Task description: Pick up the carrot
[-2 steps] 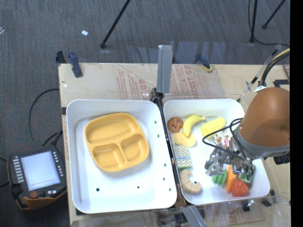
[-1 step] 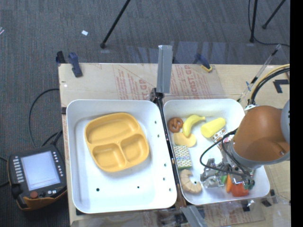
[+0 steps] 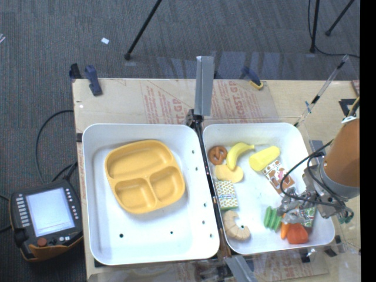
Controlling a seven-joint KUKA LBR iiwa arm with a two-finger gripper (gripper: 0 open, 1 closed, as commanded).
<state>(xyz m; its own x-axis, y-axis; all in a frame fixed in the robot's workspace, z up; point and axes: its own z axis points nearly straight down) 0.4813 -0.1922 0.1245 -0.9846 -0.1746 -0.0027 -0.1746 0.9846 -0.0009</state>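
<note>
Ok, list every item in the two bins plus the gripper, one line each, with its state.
Yellow divided tray: flat in left bin, compartments bare.
Banana: lying in right bin.
Pretzel: flat beside banana.
Croissant: lying near front wall.
Green beans: lying beside gripper.
Carrot: lying in bin, partly hidden.
Gripper: low over right bin's front corner; grip unclear.

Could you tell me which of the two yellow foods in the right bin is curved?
The banana, lying beside the pretzel, is curved like a crescent. The other yellow piece, to its right, is a plump, straight-sided lump.
</note>
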